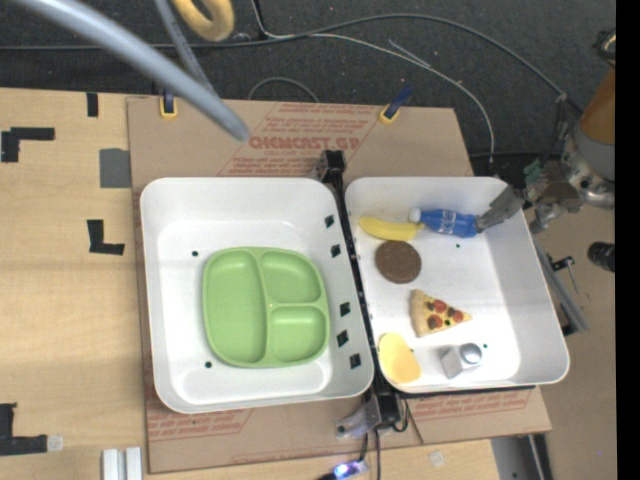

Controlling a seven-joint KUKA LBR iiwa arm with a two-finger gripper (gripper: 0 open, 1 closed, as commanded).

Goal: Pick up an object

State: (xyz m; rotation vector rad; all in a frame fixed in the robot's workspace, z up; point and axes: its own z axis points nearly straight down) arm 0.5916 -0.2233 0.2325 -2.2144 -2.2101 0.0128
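Left bin holds a green plate. In the right bin, the blue bottle lies near the far edge, long axis roughly left-right, cap end toward the banana. Gripper sits just right of it, at the bin's far right corner; its grip state can't be read.

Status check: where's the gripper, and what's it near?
Gripper over right bin's far right rim, nothing seen held. Blue bottle closest, banana beside it. Path clear.
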